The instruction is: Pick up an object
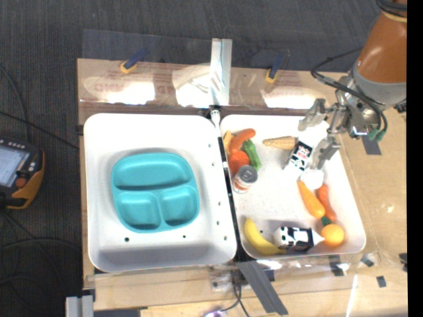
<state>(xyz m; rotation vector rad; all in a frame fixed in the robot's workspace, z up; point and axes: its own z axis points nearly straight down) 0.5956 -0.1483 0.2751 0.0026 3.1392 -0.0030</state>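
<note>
In the right bin (353, 207), near its far right corner, the pincer (322, 134) hangs with its fingers spread wide and nothing between them. One finger (312, 117) reaches over the bin's far rim, the other (328, 149) points down toward a small black-and-white carton (300, 156) lying just beside its tip. Close below that sits a white lump (313, 177), touching the top of an orange carrot (310, 199). A second, redder carrot (326, 201) lies against the right wall, and an orange fruit (332, 234) rests in the near right corner.

Along the near edge lie a yellow banana (256, 238) and a black-and-white box (293, 238), touching each other. By the left wall cluster a small can (244, 177), a green vegetable (252, 153) and red-orange pieces (239, 138), packed closely. A pale cone (279, 140) lies alone toward the far edge, left of the carton.

The left bin (99, 177) holds a teal divided tray (156, 190). On the floor left of the desk (386, 197) lies a handheld controller (18, 170).
</note>
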